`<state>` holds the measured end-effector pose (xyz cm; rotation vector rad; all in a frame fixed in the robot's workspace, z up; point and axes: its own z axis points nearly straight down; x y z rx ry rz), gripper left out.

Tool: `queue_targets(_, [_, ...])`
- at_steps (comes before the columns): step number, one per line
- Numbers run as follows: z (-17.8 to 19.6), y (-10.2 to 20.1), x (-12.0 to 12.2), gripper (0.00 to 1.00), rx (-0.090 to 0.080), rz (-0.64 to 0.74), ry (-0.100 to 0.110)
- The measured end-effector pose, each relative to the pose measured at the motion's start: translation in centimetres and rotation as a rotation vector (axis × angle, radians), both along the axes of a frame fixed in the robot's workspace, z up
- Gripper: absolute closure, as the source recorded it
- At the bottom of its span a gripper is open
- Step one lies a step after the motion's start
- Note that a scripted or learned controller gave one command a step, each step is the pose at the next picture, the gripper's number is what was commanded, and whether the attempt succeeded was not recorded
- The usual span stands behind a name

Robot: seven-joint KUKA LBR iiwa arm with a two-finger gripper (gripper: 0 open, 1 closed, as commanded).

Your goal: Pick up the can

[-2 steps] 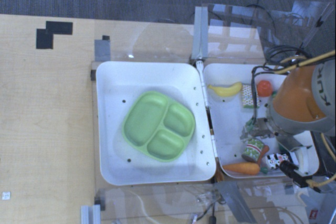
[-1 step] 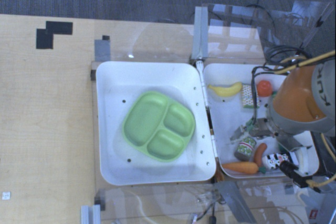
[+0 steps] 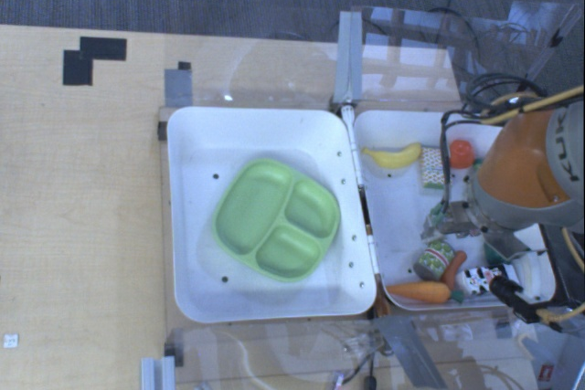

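Observation:
The can (image 3: 434, 259), small with a green and grey label, lies near the front of the right bin (image 3: 393, 224). Against its right side rests a small red sausage-shaped piece (image 3: 455, 267). My gripper (image 3: 448, 222) hangs just behind and slightly right of the can, low in the bin, under the grey wrist and the orange band (image 3: 521, 164). Nothing visibly sits in the gripper. The arm hides the bin's right part.
An orange carrot (image 3: 420, 291) lies along the right bin's front wall, beside a black-and-white item (image 3: 481, 279). A banana (image 3: 393, 156), a patterned packet (image 3: 432, 168) and a red-capped object (image 3: 462, 152) sit at the back. The left bin (image 3: 196, 288) holds a green divided plate (image 3: 278, 219).

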<state>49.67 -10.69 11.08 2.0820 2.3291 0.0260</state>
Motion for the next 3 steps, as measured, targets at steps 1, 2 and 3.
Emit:
queue_targets(1, [0.0,0.0,0.0,0.0,0.0,0.0,0.001])
queue_targets(2, [-2.2,0.0,-0.6,0.0,-0.001,0.001,0.012])
queue_targets(3, [-1.0,0.0,-0.3,1.0,-0.001,0.002,0.005])
